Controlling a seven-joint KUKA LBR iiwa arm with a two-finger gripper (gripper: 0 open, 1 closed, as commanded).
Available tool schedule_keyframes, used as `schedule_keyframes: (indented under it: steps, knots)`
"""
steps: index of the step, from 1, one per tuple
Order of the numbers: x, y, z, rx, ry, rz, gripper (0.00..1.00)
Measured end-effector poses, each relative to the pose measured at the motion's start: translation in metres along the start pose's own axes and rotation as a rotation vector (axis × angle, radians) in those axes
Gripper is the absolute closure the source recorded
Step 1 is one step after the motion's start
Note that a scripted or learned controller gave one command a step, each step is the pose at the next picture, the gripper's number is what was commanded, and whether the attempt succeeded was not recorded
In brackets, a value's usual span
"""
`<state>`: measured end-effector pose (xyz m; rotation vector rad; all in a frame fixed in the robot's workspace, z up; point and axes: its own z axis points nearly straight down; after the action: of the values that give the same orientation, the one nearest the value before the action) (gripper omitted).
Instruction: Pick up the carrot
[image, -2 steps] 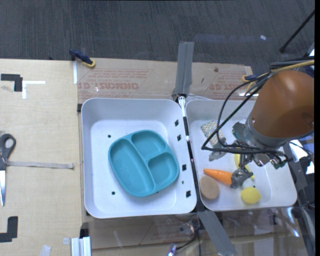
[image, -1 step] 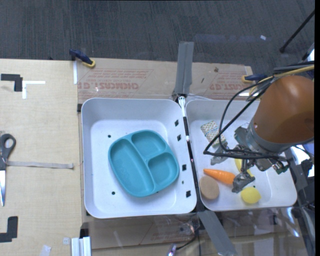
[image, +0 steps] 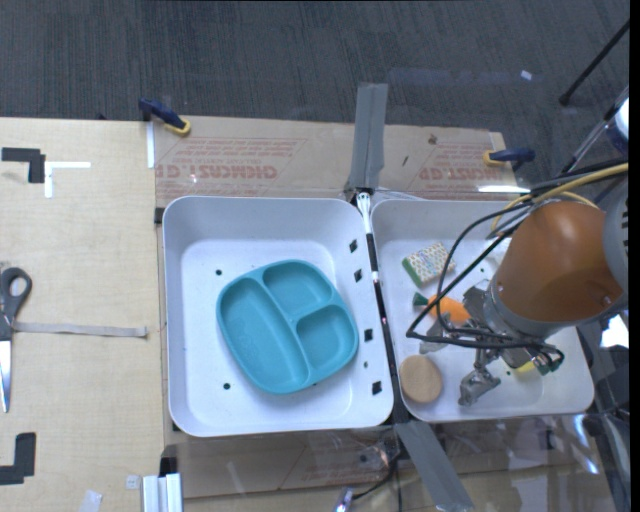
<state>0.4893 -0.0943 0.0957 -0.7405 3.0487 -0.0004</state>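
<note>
My arm (image: 556, 262), grey with an orange band above the wrist, reaches in from the right over the right bin (image: 400, 225). My tool (image: 480, 385) hangs low over the near part of that bin, just right of a round tan disc (image: 421, 379); whether it is open or closed I cannot tell. Black cables (image: 455, 340) loop from the wrist across the bin.

The carrot (image: 450, 309) lies in the right bin, left of my wrist and partly behind the cables, its orange body with a green end pointing left. A small green-and-white patterned packet (image: 426, 262) lies farther back, near the carrot. A small yellow-green item (image: 528, 368) shows just right of the tool, too hidden to tell what it is.

The left bin (image: 180, 330) holds a teal divided plate (image: 287, 326) with three compartments, set at a tilt.

Both white bins sit side by side on brown cardboard (image: 260, 160) printed with red lettering, clamped at its far edge by a blue-and-yellow clamp (image: 165, 115) on the left and a blue clamp (image: 510, 156) on the right. A grey strap (image: 368, 135) runs between the bins toward the far side. The pale wooden tabletop (image: 80, 400) extends left, carrying scissors (image: 10, 325) at the left edge and black tape marks (image: 25, 160). Beyond the far edge lies dark grey carpet (image: 260, 50).
</note>
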Motion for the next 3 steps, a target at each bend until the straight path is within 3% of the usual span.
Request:
schedule_keyframes:
  steps: [1, 2, 3]
  knots:
    - [-0.041, -0.057, 0.003, 0.001, -0.001, -0.022, 0.00]
    - [-0.082, -0.056, 0.003, 0.001, -0.002, -0.036, 0.00]
    - [-0.083, -0.057, -0.008, 0.003, -0.009, -0.031, 1.00]
